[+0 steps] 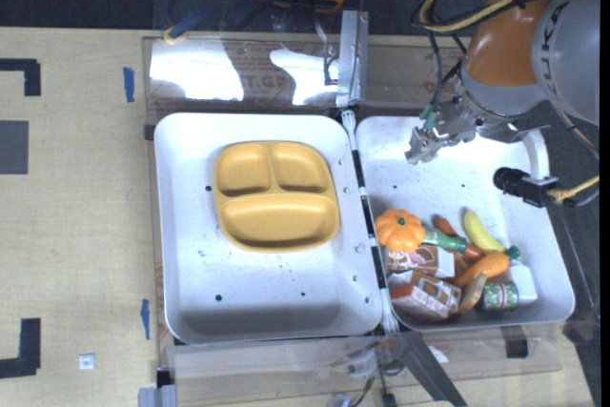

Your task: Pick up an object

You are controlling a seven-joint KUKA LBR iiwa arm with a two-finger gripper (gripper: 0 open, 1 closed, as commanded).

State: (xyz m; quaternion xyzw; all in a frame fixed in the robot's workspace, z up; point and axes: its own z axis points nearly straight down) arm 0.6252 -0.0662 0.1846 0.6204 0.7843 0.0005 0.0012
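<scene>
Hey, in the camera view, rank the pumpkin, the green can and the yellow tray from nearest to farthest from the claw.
1. Pumpkin, right bin, left side, below the claw.
2. Yellow tray, left bin.
3. Green can, right bin's lower corner.

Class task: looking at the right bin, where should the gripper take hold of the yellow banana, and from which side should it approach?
Grip the banana across its narrow middle, coming from above. It lies flat and slanted at the pile's edge, its upper side exposed.
</scene>
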